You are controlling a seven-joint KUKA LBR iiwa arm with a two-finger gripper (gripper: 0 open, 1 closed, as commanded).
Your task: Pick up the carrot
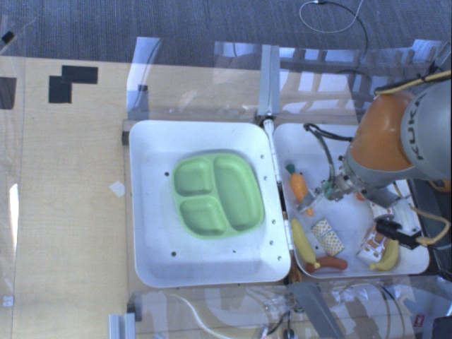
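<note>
Fingers' (311,200) state indeterminate; gripper (316,198) just at four o'clock of carrot (299,186). Pickup not yet done.

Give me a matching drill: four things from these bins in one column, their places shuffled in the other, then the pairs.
Things:
1. carrot
2. green divided plate
3. sausage
4. gripper

Places:
A. middle of the left bin
B. near edge of the right bin
C. just right of the carrot, low in the right bin
D. right bin, beside the wall between the bins

Pairs: 1-D, 2-A, 3-B, 4-C
</note>
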